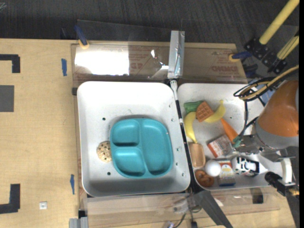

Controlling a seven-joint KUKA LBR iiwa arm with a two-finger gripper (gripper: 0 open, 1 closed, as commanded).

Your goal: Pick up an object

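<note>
Two white bins on a tan bench

The left bin (90,103) holds a blue tray (141,147). Right of it, the gripper (243,156) hangs over toy food; can't tell its grip.

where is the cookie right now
The cookie lies in the left bin, near its lower left part, touching the left edge of the teal divided plate.
</note>
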